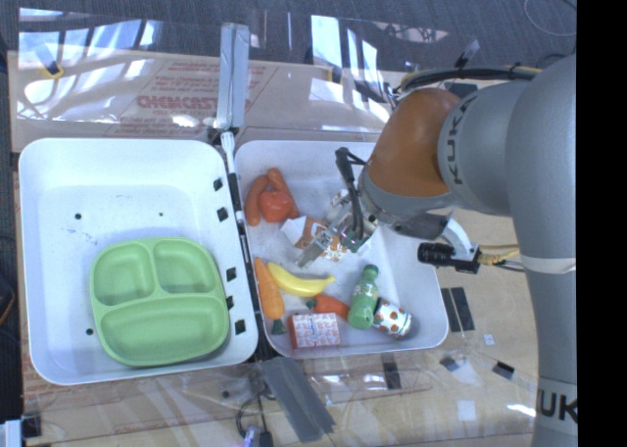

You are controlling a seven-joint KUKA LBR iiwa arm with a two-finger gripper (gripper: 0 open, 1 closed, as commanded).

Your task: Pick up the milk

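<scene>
Left shallow white plastic bin [59,190] holds a light green plastic tray w/ three compartments [160,300], lying near the front. Right shallow white plastic bin [294,156]: an orange-red toy vegetable [270,199] at back left, a yellow toy banana [298,282] in the middle, a long orange toy carrot [270,292] just beside it at the left wall. At front, a red-and-white box [315,331], a small green bottle w/ white cap [363,298], and a white can w/ red spots [393,320] on its side.

Right bin [411,166] was crowded: banana [299,281], carrot [269,290], green bottle [363,297] packed close, probably touching. Left bin [59,200] open above green tray [157,300].
</scene>
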